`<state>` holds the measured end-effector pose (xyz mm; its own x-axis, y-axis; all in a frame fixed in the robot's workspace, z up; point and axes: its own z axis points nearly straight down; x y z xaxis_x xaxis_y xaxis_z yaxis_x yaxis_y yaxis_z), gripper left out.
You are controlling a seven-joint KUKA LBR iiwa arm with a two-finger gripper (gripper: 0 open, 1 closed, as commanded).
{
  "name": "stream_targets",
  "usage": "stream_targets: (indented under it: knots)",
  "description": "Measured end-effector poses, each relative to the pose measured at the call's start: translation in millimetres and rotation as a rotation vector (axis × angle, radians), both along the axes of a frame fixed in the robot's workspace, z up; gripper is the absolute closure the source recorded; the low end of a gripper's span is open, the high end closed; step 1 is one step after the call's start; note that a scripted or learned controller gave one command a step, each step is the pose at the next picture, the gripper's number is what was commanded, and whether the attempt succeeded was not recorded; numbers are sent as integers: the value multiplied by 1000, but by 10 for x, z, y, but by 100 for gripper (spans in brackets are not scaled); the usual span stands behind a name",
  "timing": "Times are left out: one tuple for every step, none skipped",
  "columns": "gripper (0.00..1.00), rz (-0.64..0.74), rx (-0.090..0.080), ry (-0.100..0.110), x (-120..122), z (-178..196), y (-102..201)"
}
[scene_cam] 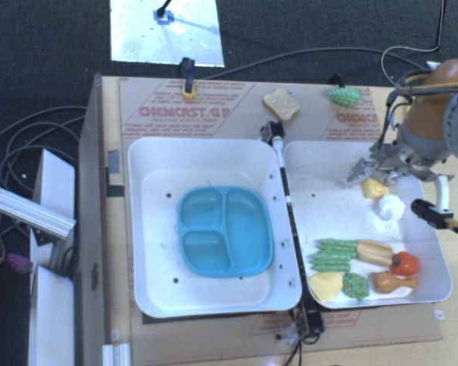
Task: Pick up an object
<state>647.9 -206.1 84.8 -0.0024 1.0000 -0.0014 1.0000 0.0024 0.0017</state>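
We see the two-finger gripper (374, 172) low in the right white bin (320, 204), fingers apart just above a small yellow toy piece (374, 188), seemingly lined up to straddle it, with nothing held yet.

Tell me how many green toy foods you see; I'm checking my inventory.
3: beans and broccoli at the right bin's near end, one more green piece on the bench behind it. Others may be hidden.
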Motion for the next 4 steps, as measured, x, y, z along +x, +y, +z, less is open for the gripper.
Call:
stream_targets:
  knots:
    - [100,3,-3,-12,40,159,-2]
    - [100,3,0,-5,224,1005,272]
    - [0,2,0,-2,214,989,268]
    - [0,-1,0,1,31,556,-9]
